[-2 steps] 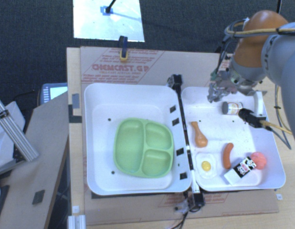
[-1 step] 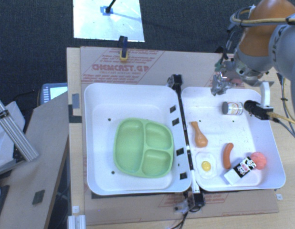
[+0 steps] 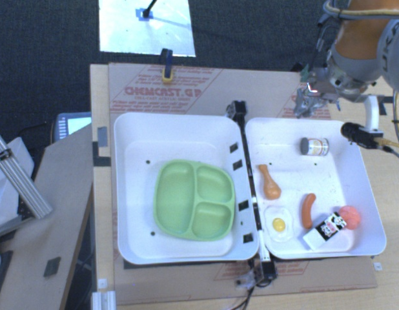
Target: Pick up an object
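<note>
Right bin point(image 3: 370, 192) contents, near to far: milk carton point(image 3: 327, 229) and pink toy point(image 3: 350, 217) at its near right corner, fried egg point(image 3: 277, 225) near left, sausage point(image 3: 307, 210) and chicken leg point(image 3: 270, 181) mid-bin, small can point(image 3: 314, 146) by its far wall. Green divided plate point(image 3: 194, 199) sits in the bin left of it. Gripper point(image 3: 307, 101) hangs past the right bin's far edge over the counter point(image 3: 264, 89), nothing between the jaws; can't tell if they're spread or closed.
</note>
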